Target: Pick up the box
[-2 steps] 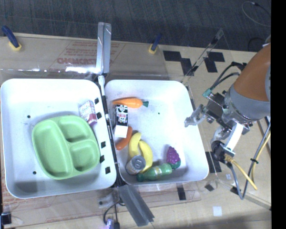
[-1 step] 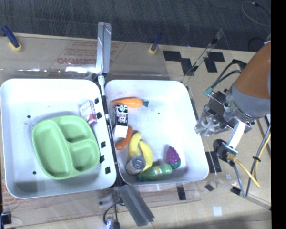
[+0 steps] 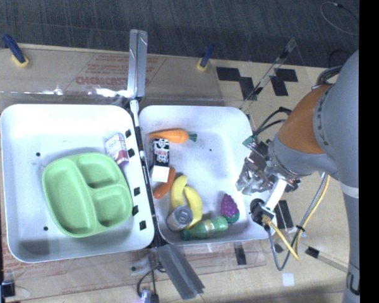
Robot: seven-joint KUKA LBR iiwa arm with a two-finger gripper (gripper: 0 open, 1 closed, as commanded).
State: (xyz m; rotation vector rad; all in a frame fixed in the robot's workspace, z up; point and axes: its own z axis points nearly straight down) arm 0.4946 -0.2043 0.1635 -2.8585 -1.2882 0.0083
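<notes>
Bench of pale wood-tone board under dark ribbed flooring, bearing two shallow white bins side by side, blue clips along the far edge.

Left bin [image 3: 19,169]: smooth moulded plastic, rounded corners. Contents: green compartment tray [image 3: 87,193], three wells, matt plastic, tilted slightly; small red-and-white packet [image 3: 117,148] against the dividing wall, label too blurred to read.

Right bin [image 3: 221,122]: same make. Contents, left to right: box [image 3: 161,151], small black-and-white carton with cow-like print, upright near the bin's left wall, just below the carrot [image 3: 170,136], orange with green top; white block [image 3: 160,173] lying on a second orange piece [image 3: 165,184], partly hidden; yellow banana [image 3: 184,197], curved, glossy; metal can [image 3: 179,218], end-on; green bottle [image 3: 205,227], lying flat along the near wall; purple grape cluster [image 3: 229,207], knobbly.

Gripper [image 3: 252,180]: metallic, cluttered with cables, at the bin's right rim, well apart from box. Finger spacing not discernible; nothing seen between them. Grey arm [image 3: 341,125] with orange band, cut off at right.
</notes>
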